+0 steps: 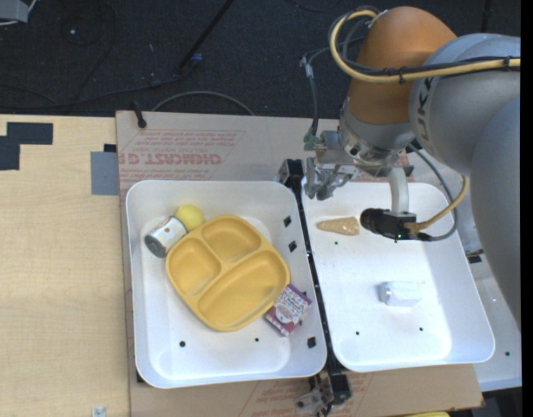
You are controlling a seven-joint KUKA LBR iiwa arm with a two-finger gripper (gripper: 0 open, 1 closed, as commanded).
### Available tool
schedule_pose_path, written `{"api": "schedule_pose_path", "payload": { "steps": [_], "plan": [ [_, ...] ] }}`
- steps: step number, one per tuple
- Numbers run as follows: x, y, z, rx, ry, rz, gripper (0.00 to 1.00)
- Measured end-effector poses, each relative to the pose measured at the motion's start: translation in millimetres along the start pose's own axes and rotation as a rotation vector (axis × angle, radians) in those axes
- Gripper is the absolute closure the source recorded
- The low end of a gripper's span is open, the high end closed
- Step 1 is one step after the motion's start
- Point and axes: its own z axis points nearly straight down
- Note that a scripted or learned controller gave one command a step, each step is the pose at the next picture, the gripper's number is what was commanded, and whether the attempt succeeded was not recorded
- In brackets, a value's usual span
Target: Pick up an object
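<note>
My gripper [323,185] hangs over the far left corner of the right bin [475,320], its metal fingers pointing down near the rim. A tan wedge-shaped piece [338,226] lies just in front of it, apart from the fingers. A small pale translucent block [398,293] rests in the middle of the right bin. In the left bin [149,346] lie a yellow divided tray [227,272], a yellow ball [189,216], a small grey and white can [165,236] and a pink patterned packet [289,309].
A cardboard sheet [206,150] lies under both bins, on a pale wooden bench [49,276]. The divider between the bins [305,259] runs just left of the gripper. My grey arm [483,102] covers the right bin's far right side.
</note>
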Motion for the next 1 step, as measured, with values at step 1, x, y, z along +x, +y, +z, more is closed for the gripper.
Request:
{"api": "schedule_pose_path", "payload": {
  "steps": [1],
  "plan": [
    [60.3, -1.4, 9.4, 0.001, 0.000, -0.001, 1.00]
  ]
}}
